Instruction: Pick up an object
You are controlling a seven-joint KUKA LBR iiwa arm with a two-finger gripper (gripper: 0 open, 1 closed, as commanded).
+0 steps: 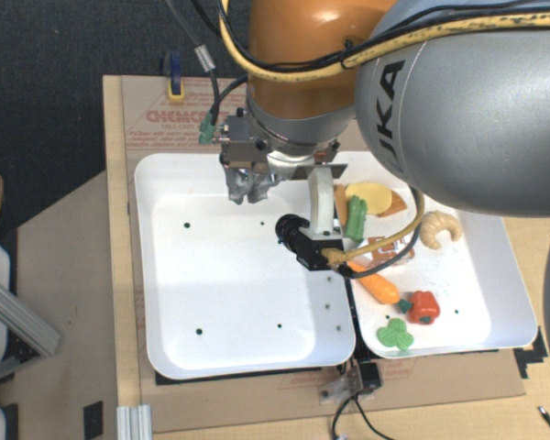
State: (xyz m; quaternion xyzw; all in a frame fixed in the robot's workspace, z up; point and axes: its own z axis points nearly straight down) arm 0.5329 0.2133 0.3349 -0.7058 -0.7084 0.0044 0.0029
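In the right bin lie a carrot (379,288), red pepper (423,307), green broccoli (396,336), croissant (440,229) and yellow slice (373,197).

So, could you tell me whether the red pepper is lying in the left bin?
No, the red pepper lies in the right bin, next to the carrot and the green broccoli piece.

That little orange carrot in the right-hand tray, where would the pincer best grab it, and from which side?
Probably across the middle of the carrot, coming straight down from above. It lies flat on the floor of the right bin, long and slim, slanting toward the red pepper. Closing across its narrow width, with the fingers on its two long sides, looks easiest; the pepper crowds its lower end.
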